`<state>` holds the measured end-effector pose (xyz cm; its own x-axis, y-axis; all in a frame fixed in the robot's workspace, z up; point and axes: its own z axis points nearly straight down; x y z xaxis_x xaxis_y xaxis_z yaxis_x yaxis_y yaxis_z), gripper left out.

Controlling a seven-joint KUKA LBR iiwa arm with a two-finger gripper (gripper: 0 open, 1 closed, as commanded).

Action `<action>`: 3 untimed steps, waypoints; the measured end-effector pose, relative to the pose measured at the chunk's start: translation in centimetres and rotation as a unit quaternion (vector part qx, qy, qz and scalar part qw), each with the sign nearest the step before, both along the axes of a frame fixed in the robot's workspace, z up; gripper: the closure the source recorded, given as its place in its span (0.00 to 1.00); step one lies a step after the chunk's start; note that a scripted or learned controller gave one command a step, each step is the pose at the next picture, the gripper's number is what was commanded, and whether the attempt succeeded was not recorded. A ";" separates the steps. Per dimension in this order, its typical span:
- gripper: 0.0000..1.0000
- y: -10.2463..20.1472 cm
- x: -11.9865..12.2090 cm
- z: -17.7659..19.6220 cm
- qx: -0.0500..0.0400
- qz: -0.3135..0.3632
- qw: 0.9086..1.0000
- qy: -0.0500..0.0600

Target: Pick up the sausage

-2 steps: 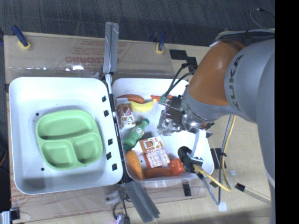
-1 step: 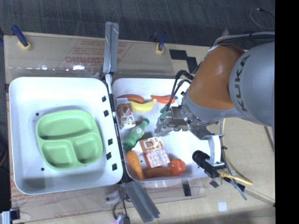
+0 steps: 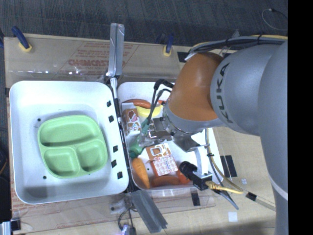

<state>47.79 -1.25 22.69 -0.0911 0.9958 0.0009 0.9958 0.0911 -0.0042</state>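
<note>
A reddish-orange sausage (image 3: 138, 103) lies at the far end of the right bin (image 3: 128, 88), partly hidden by the arm. My gripper (image 3: 146, 137) hangs low over the middle of that bin, a short way nearer the camera than the sausage and beside a brown snack packet (image 3: 131, 121). I see nothing held in it. The big grey and orange wrist covers the bin's right half.
A yellow item (image 3: 145, 112) sits just below the sausage. An orange carrot (image 3: 140, 173), a printed orange packet (image 3: 163, 160) and a red elongated item (image 3: 166, 181) lie at the bin's near end. The left bin (image 3: 19, 111) holds a green divided plate (image 3: 73, 146).
</note>
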 end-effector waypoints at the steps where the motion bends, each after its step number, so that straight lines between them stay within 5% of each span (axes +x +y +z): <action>1: 1.00 -1.5 -0.2 -3.2 0.000 0.061 0.998 0.000; 2: 1.00 -12.2 -0.2 -4.6 0.000 0.050 0.999 -0.001; 3: 1.00 -7.1 0.0 1.1 0.000 0.231 0.973 -0.003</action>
